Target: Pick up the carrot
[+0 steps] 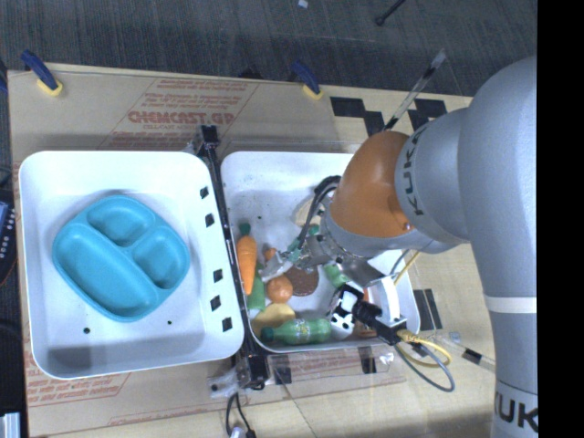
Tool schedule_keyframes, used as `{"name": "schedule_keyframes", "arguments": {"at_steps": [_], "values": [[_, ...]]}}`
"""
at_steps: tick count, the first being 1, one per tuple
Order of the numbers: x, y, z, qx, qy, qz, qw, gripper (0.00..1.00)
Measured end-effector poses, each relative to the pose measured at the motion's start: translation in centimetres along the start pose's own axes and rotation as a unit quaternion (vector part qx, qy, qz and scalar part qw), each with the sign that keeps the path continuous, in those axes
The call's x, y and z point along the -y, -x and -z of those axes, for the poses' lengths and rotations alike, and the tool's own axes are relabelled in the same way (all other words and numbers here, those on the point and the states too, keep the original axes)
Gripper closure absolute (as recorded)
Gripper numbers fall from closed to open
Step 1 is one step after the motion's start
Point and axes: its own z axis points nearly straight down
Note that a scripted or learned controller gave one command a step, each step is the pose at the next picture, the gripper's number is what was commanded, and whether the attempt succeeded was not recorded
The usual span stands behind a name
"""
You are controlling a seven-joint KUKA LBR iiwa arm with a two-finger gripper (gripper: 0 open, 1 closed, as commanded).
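- Carrot (246, 263) lies lengthwise in the right bin (274, 176), against its left wall, leaf end toward the near side.
- Neighbouring items crowd its near end: a small orange-red round fruit (280, 288) just beside it, a yellow piece (274, 315) below, and a green bottle-like item (299, 332) along the near wall.
- Gripper (297, 255) hangs over the bin's middle, beside the carrot, not on it; whether it is open or closed cannot be told.
- Left bin (36, 245) holds a blue divided plate (120, 255).
- Step in hand, by judgement: approach. The carrot is not yet grasped.
- Next move calls for a shift toward the left wall, alignment across the carrot's width, then descent.
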Motion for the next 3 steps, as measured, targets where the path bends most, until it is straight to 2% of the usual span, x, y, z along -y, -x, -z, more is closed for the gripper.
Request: {"name": "schedule_keyframes", "arguments": {"at_steps": [1,2,3], "values": [[-3.8,-0.2,-0.8,0.0,0.0,-0.104,0.9946,0.0],[-3.9,-0.3,0.1,0.0,-0.003,-0.099,0.9951,1.0],[0.8,-6.1,9.3,-0.002,-0.001,-0.168,0.9858,1.0]]}}
